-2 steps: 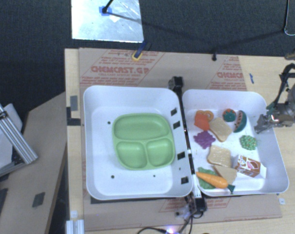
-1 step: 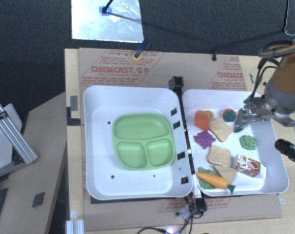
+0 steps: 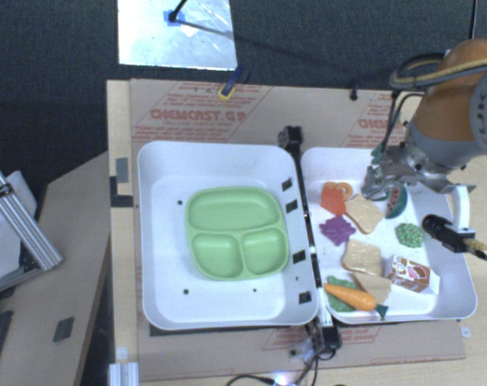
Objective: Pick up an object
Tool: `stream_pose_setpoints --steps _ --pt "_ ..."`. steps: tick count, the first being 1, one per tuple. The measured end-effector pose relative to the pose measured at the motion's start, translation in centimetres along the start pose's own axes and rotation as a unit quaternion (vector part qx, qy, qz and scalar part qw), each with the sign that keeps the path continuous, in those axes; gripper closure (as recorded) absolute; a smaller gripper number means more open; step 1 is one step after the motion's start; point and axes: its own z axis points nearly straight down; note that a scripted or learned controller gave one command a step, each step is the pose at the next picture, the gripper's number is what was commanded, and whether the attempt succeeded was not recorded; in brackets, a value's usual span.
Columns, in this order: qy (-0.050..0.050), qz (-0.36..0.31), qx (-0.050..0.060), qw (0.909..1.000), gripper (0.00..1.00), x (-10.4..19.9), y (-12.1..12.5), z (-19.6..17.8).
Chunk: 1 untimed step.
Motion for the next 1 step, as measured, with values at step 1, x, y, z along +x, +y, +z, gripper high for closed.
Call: stream_pose_setpoints --steps 1 --pt "0.001 0.0 0.0 1.0 1.0 4.14 2.2 -0.36"
